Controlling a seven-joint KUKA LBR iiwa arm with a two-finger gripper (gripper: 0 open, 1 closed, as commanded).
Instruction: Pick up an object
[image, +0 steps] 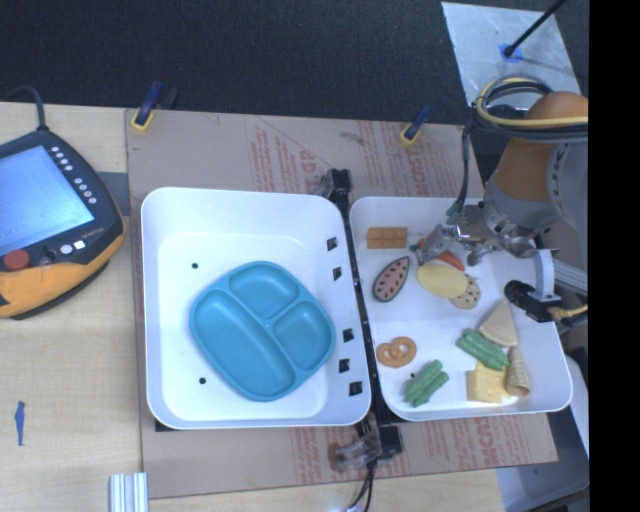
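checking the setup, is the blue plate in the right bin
No, the blue plate lies in the left bin; the right bin holds toy food.

Even, fairly bright overhead light falls across the scene. The two white bins, left and right, read as the brightest areas, close to washed out, with their inner walls showing only faint grey shading. The blue divided plate casts a soft, narrow shadow onto the bin floor. The dark floor along the top stays dim and nearly featureless. The handheld screen at left carries a pale bluish glare. Focus is mildly soft throughout; small food pieces look slightly fuzzy, and the arm at right is blurred.
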